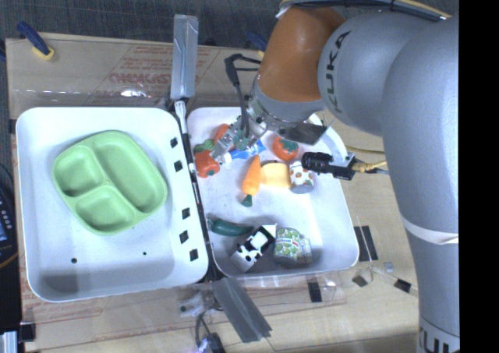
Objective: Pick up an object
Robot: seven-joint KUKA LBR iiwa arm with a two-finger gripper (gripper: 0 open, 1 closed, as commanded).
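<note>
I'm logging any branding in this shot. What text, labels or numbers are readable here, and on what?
"KUKA" reads along the grey arm, running down its housing.
Faint red print on the cardboard sheet behind the left bin is too blurred to read.
The print on the small green-and-white packet in the right bin is too small to read.

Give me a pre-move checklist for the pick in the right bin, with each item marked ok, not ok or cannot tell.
1. Gripper is over the right bin: ok.
2. A target lies under it, the cluster by the orange-and-white toy: ok.
3. Finger opening is readable: cannot tell, the wrist hides it.
4. Target stands free of neighbours: not ok, the toys crowd together.
5. Carrot is clear of the descent: cannot tell.
6. Green divided plate in the left bin is out of the way: ok.
</note>
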